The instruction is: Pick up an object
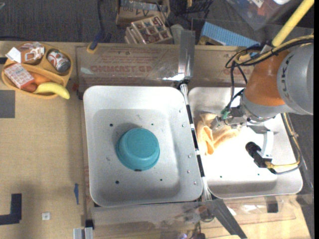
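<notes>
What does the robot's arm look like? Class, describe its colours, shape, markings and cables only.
The arm is a thick, rounded grey cylinder with a broad orange band above the wrist and dark lettering on the grey shell. Yellow and black cables loop alongside it. The gripper is a smaller, metallic grey assembly.

Even overhead light, right bin (249, 180) overexposed with glare, soft focus, dim background clutter.
</notes>
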Controlling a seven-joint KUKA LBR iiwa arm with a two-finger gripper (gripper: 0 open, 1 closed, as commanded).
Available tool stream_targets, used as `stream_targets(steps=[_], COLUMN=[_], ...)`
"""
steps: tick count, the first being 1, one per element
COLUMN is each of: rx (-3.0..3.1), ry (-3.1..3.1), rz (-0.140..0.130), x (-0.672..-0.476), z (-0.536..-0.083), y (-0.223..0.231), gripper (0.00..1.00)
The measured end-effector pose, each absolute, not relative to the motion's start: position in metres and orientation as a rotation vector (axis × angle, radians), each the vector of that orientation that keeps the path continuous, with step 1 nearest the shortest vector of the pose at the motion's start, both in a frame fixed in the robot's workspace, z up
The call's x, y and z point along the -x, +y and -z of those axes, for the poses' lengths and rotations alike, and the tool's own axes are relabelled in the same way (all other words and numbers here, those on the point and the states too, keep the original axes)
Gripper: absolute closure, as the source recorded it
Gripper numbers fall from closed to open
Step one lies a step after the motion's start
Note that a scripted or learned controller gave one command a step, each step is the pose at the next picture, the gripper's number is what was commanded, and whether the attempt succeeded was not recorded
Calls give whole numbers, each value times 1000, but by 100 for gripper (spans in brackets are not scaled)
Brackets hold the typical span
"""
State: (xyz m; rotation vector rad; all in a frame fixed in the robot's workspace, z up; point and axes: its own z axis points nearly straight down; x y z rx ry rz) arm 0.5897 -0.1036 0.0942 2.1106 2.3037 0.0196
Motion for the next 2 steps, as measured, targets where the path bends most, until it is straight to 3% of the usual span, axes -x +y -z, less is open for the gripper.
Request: stream_targets(steps=[1, 2], rx=[-2093, -1810], ry=[2316, 2554], rz=[-20, -10], x=[-551, -599], z=[-94, -93], y=[-99, -97], gripper=[0, 0])
